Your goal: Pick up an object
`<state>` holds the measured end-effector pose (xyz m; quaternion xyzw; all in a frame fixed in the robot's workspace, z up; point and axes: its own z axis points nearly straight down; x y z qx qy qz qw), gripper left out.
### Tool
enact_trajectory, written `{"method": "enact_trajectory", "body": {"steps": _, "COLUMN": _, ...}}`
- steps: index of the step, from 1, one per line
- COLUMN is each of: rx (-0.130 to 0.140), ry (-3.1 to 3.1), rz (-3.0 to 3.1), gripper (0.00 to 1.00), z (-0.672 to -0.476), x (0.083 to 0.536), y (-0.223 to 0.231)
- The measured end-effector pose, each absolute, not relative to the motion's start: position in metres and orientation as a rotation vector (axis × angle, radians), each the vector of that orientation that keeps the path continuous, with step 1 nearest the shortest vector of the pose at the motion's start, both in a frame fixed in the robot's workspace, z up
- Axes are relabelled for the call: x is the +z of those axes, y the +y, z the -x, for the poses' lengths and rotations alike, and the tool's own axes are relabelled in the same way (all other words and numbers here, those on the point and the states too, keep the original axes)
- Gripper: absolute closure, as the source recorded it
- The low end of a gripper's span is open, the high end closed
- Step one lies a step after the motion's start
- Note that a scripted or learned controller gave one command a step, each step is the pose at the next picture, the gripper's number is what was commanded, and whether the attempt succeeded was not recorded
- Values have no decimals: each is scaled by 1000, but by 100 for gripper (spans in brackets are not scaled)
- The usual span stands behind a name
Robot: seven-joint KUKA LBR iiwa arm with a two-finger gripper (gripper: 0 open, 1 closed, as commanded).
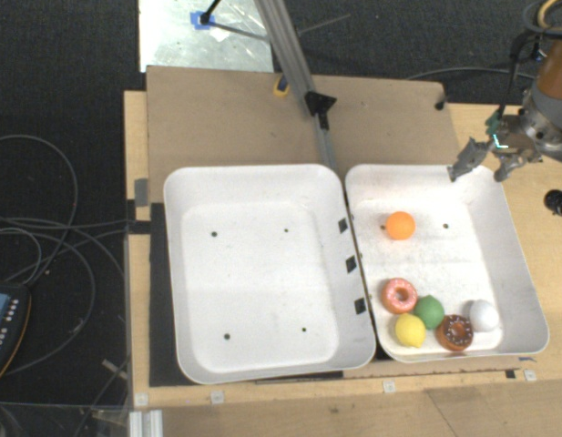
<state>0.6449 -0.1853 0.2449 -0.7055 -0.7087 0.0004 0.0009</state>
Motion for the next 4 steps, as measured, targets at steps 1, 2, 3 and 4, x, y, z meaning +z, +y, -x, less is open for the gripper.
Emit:
{"method": "enact_trajectory", "body": {"steps": 1, "rx": 0, "ry": -2230, "rz": 2215, "gripper": 0, "z": -646, "x": 247, "y": -185}}
{"method": "enact_trajectory", "body": {"steps": 2, "rx": 3, "ry": -2222, "rz": 2218, "gripper": 0, "z": -639, "x": 187, "y": -186}}
{"method": "enact_trajectory", "body": {"steps": 3, "rx": 4, "ry": -2220, "rz": 2217, "gripper": 0, "z": -635, "x": 124, "y": -185}}
{"method": "enact_trajectory", "body": {"steps": 4, "rx": 1, "ry": -2222, "rz": 2219, "gripper": 0, "z": -635, "x": 89, "y": -184}}
